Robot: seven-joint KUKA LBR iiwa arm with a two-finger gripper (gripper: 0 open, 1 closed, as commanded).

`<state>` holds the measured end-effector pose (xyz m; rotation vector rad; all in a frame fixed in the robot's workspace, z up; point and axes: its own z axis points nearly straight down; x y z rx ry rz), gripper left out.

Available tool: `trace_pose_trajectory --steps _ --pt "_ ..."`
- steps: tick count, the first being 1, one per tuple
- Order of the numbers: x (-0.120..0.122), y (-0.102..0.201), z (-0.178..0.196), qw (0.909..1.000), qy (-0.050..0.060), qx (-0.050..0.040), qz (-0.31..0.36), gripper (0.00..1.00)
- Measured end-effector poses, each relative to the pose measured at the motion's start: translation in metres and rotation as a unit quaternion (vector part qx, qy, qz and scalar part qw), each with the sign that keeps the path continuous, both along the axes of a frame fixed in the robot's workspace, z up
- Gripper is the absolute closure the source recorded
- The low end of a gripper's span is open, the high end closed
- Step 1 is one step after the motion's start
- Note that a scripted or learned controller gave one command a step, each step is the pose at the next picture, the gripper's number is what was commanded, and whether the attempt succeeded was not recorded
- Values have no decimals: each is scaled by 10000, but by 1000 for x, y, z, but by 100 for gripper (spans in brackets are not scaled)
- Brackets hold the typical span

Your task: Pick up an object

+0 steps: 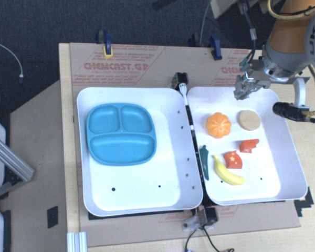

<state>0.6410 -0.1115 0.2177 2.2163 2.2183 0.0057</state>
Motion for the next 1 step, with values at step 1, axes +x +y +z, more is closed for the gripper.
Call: trace_pose_trajectory --steps 1 --pt "-15 63 0 10000 43 23 26 100"
